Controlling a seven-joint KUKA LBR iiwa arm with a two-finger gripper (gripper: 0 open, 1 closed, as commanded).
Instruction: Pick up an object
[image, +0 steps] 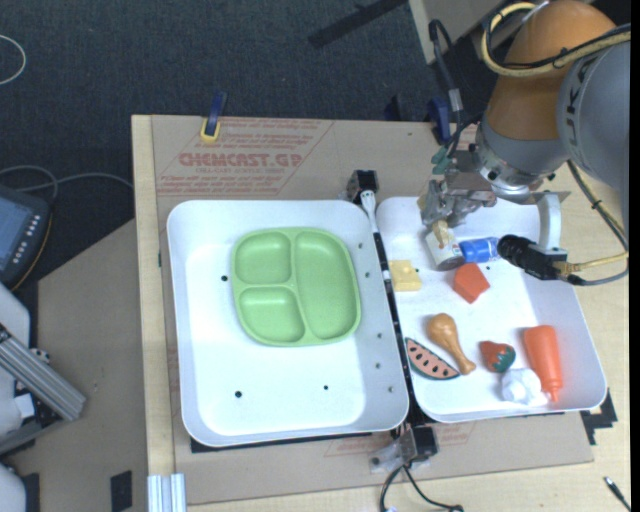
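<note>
My gripper hangs low over the far left part of the right bin. Right under its tip lies a small pale item with a blue end, touching or nearly touching the gripper; I cannot tell which. A yellow cheese block lies just left of it, and a red block just in front. Nearer the front of this bin are a drumstick, a watermelon slice, a strawberry, an orange carrot and a white crumpled piece.
The left bin bears a green divided plate in its far half. The raised rims of both bins meet in a ridge just left of the cheese block. The arm's grey body fills the upper right.
</note>
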